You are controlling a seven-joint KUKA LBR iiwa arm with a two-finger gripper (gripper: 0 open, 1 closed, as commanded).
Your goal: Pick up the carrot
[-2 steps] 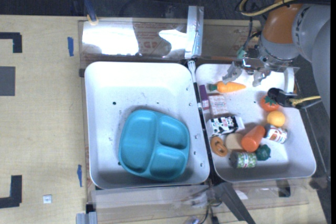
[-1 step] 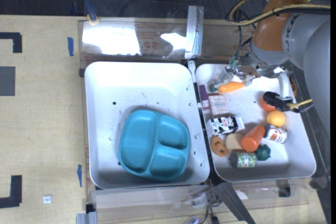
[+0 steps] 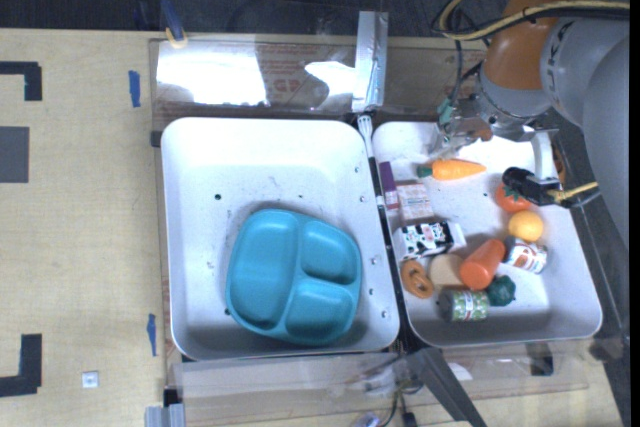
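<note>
The carrot (image 3: 457, 170), orange with a small green top at its left end, lies on its side near the far edge of the right bin (image 3: 580, 305). My gripper (image 3: 459, 127) hangs just beyond and slightly above it, at the bin's far rim, under the grey arm's orange band (image 3: 520, 55). A small gap separates the gripper from the carrot, which rests on the bin floor.
The right bin also holds a purple-and-white box (image 3: 404, 197), a black-and-white carton (image 3: 428, 237), a pretzel (image 3: 417, 277), an orange bottle (image 3: 482, 262), a green can (image 3: 465, 305), a tomato (image 3: 517, 198) and a lemon (image 3: 526, 227). A blue divided plate (image 3: 295, 280) lies in the left bin (image 3: 200, 165).
</note>
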